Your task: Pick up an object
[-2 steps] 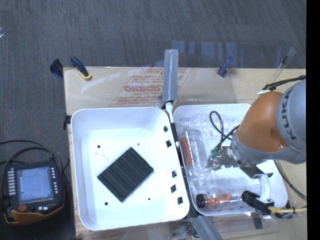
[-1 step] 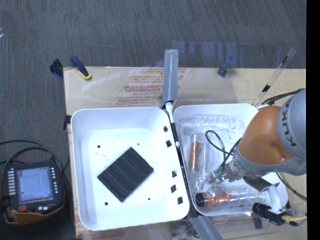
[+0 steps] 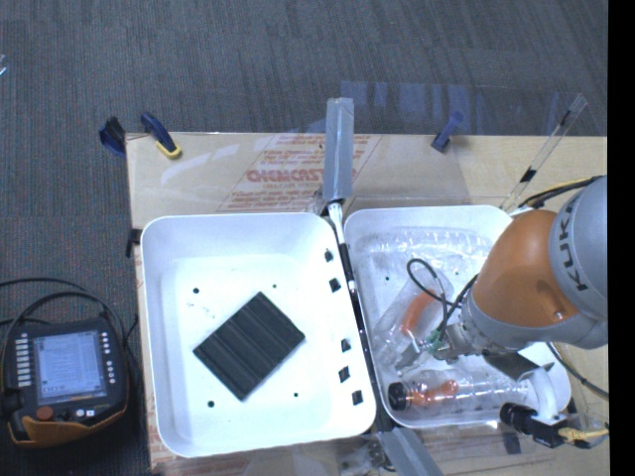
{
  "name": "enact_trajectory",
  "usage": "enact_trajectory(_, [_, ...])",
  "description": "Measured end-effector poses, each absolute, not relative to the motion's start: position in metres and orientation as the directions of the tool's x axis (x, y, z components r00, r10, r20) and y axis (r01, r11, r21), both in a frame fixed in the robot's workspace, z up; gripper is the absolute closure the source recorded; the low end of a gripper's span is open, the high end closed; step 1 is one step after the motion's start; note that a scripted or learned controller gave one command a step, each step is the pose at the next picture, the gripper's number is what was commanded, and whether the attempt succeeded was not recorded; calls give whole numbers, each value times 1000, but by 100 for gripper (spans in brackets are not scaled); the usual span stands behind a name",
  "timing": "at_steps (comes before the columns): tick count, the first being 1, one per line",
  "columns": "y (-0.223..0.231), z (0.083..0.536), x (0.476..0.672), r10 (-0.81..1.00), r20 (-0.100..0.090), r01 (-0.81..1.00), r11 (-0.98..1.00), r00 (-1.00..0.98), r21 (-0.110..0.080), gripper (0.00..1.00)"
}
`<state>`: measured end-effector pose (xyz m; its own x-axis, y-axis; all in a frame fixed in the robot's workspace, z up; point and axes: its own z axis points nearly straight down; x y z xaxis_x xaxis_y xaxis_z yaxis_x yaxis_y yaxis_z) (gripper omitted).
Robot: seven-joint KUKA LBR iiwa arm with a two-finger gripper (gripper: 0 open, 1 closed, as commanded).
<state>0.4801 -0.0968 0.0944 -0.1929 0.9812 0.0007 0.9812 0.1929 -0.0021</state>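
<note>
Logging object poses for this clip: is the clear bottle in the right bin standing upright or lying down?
Lying down. The clear bottle rests on its side along the right bin's near wall, black cap pointing left.

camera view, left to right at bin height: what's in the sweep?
Teach pendant on the floor → left bin → black ribbed pad lying in it → divider between the bins → right bin → clear bottle with black cap → arm reaching in from the right.

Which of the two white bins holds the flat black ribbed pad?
The left bin holds the black ribbed pad, lying flat near its middle. The right bin, where the arm reaches in, holds clear plastic bottles instead.
</note>
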Motion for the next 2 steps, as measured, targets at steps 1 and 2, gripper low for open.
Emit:
enact_trajectory(1, [-92,85,530,983,3,983,186,-186,-6,0])
enact_trajectory(2, [-92,83,585,994,13,992,105,-104,-64,0])
